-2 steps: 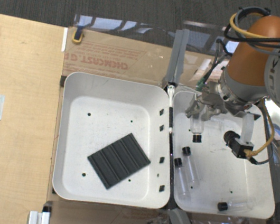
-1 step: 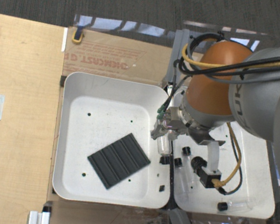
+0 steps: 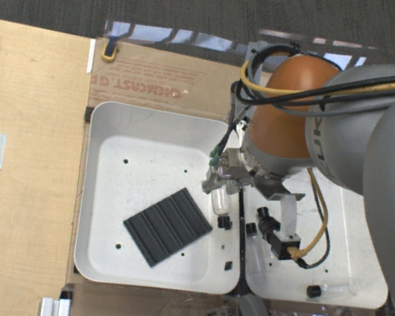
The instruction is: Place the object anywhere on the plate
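Note:
A dark grey ribbed rectangular plate lies flat and turned at an angle in the left bin, toward its front right. My gripper hangs over the right edge of that bin, just above and right of the plate's far corner. Something small and pale shows at the gripper's tip, but I cannot make out what it is or whether it is held. The orange wrist band and grey arm cover the strip between the two bins.
The right bin is largely covered by the arm; a small black piece and a clear item lie near its front edge. Cables loop below the wrist. A cardboard sheet lies behind the bins.

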### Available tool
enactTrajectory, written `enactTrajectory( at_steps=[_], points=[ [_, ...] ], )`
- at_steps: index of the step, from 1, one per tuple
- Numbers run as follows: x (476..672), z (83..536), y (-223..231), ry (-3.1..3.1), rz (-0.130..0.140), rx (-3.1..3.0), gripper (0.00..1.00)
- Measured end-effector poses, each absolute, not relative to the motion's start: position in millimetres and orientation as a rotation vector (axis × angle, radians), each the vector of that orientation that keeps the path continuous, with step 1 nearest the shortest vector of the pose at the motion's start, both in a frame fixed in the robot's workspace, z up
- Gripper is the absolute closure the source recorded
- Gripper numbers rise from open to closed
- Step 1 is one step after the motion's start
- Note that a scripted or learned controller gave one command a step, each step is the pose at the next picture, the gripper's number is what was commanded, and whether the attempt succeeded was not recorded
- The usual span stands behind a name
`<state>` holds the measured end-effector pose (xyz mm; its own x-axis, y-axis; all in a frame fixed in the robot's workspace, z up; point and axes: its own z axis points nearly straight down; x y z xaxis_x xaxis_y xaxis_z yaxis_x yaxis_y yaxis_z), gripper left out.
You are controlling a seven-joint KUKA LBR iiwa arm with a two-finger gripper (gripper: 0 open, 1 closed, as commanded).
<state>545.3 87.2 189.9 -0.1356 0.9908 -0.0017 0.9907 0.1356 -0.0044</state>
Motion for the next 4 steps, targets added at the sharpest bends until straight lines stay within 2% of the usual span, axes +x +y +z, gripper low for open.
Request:
enactTrajectory(
  at_steps=[1,2,3,4],
  points=[
    [559.4,324,114,-2.592,0.005,-1.775,1.0],
    [498.4,272,77,-2.724,0.006,-1.56,1.0],
    [514.9,190,78,-2.804,0.005,-1.411,1.0],
    [478.4,292,101,-2.811,0.002,-1.405,1.0]
  ],
)
